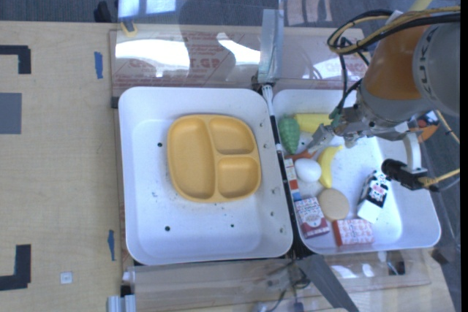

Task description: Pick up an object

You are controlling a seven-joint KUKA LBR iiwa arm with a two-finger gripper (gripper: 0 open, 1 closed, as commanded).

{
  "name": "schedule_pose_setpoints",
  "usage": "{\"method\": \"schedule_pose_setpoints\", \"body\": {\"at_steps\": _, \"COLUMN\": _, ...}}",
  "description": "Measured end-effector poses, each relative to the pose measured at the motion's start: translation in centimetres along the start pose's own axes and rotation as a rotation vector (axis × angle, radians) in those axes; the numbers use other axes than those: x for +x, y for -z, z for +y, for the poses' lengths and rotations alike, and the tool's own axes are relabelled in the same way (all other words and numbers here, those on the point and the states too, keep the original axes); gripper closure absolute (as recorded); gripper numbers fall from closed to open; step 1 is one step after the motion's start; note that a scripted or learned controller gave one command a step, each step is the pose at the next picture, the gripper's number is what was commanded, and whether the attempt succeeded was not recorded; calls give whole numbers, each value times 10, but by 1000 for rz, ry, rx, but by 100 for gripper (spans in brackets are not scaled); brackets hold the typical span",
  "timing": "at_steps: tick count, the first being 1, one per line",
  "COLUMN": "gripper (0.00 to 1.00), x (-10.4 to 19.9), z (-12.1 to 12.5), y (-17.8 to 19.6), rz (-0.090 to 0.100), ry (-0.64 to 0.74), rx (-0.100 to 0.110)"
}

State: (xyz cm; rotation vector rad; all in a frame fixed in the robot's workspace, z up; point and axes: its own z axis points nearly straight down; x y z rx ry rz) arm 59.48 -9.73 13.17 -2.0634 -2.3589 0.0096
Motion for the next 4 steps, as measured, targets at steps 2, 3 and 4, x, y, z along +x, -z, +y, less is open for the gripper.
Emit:
{"method": "schedule_pose_setpoints", "body": {"at_steps": 2, "gripper": 0, "x": 2, "z": 4, "y": -44, "rz": 0, "ry": -348, "rx": -17}}
{"method": "schedule_pose_setpoints", "body": {"at_steps": 3, "gripper": 100, "x": 2, "z": 4, "y": -33, "rz": -1, "ry": -347, "rx": -19}}
{"method": "schedule_pose_setpoints", "body": {"at_steps": 4, "gripper": 100, "x": 47, "z": 37, "y": 59, "rz": 2, "ry": -347, "rx": -20}}
